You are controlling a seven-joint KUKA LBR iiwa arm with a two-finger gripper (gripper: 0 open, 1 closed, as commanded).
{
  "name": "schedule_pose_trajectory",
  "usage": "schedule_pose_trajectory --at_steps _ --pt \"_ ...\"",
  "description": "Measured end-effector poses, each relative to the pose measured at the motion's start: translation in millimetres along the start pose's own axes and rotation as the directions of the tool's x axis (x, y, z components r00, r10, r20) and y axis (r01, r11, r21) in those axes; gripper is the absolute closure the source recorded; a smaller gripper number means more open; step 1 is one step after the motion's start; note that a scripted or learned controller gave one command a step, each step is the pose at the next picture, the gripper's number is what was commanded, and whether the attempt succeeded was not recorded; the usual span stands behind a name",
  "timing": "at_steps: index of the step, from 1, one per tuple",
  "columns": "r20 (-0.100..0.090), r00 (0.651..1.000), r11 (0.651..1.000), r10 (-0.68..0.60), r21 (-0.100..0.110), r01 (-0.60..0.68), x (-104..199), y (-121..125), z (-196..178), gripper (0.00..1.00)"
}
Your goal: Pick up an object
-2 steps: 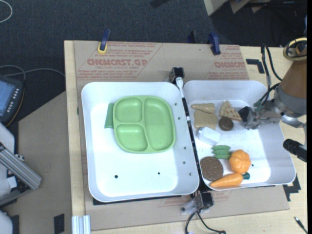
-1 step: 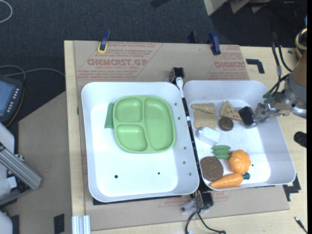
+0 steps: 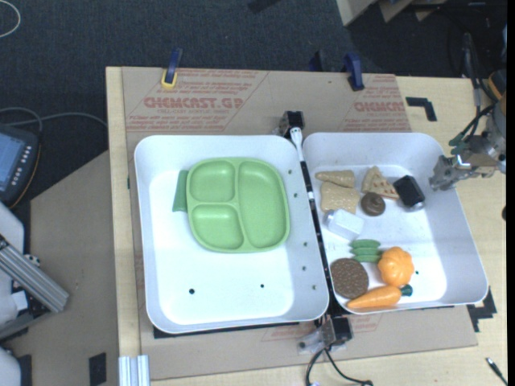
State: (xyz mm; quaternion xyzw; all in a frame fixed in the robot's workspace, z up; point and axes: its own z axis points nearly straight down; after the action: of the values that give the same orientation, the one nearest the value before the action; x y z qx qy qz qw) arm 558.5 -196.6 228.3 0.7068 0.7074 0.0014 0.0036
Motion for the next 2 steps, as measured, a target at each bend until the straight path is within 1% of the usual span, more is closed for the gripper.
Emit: schedule_pose_trajectory --at_steps 1,2 --pt "-0.005 1.0 1.0 -0.005 0.007 0.005 61 12 7 1.0" --pt "-0.004 1.0 1.0 -0.006 0.003 0.006 112 20 -7 1.0"
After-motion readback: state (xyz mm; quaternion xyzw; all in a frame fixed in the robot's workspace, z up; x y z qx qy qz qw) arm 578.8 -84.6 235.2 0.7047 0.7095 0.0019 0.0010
